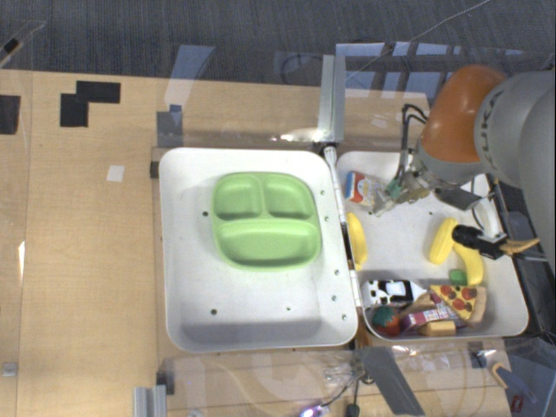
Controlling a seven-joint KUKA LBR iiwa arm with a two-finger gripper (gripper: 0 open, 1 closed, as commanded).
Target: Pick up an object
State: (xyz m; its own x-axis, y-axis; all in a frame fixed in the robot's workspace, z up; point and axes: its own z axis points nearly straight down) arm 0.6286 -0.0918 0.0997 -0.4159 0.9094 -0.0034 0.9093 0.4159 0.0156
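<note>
Where the arm is: the grey arm (521, 129) with its orange band (460, 111) comes in from the right and hangs over the far end of the right bin (400, 241).
End effector: the end effector (388, 196) is low over the right bin's far left corner. Honestly can't tell from this angle whether it's spread, closed or pinching something.
Closest pickable thing: a small red, white and blue packet (355, 185) sits in that same corner, just beside the end effector on its left. Can't tell if they touch.
Other stuff in the right bin: a yellow banana (356, 239) lies along the left wall. A short yellow piece (442, 240) and a second banana (472, 268) sit toward the right side.
Near end of the right bin: it's a bit of a pile, with a toy pizza slice (458, 301) and a black-and-white toy (389, 292) mixed in with some red and dark bits I can't make out.
Left bin: the left bin (187, 259) holds a green divided plate (265, 220), lying flat around the middle.
Worktop: the wooden worktop (78, 259) carries both bins side by side.
</note>
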